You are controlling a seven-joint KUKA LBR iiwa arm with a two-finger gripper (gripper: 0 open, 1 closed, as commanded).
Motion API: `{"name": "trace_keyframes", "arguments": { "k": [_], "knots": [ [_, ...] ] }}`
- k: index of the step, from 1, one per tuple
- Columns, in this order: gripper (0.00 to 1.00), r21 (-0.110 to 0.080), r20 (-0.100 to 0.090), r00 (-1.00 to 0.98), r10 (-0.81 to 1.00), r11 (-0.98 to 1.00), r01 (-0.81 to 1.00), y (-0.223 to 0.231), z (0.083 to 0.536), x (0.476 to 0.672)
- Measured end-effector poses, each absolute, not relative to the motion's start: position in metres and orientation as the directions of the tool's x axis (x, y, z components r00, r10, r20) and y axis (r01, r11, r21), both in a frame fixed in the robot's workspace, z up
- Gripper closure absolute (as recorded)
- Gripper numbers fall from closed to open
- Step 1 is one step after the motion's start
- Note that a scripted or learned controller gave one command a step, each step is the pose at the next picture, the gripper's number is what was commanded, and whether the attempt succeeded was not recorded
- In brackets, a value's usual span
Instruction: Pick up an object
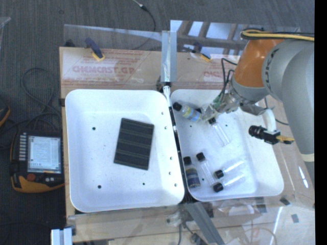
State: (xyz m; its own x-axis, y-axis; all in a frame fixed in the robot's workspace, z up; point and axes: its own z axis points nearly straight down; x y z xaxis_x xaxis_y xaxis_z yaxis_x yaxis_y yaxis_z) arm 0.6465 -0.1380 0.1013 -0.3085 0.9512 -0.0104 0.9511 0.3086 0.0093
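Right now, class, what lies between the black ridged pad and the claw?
In the camera view: the bins' meeting rims and one capped vial separate pad from claw.

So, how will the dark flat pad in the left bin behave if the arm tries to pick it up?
The dark pad lies flat on the left bin floor, so its edges are probably hard to grip. It looks thin and ridged, so it may bend. It should not roll.
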Motion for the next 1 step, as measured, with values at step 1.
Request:
{"name": "trace_keyframes", "arguments": {
  "k": [1],
  "knots": [
    [1.00,0.000,0.000,-0.245,0.970,0.245,0.970,-0.0534,0.2047,0.6387]
  ]
}}
